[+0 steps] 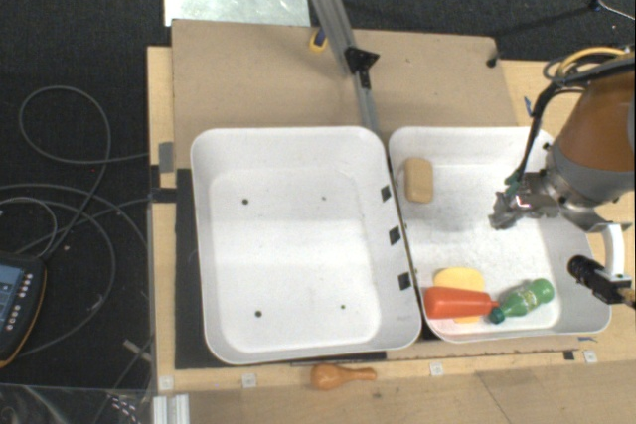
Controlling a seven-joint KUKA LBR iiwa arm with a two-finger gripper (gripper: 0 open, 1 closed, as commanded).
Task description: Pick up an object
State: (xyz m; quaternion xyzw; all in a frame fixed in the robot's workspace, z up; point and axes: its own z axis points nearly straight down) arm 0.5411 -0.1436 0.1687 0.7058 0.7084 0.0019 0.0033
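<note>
A tan pear-shaped toy [342, 374] lay on the bench in front of the bins. In the right bin [467, 154] sat one orange carrot [455, 303], one yellow piece [461, 280], one green bottle [522, 301] and, farther back, one tan block [418, 180]. The gripper [509, 211] hung over that bin; its grip could not be told.

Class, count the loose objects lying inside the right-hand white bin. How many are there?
4: a tan block near the bin's far left corner; a yellow piece, an orange carrot and a green bottle clustered along the near edge. The arm may hide others.
</note>
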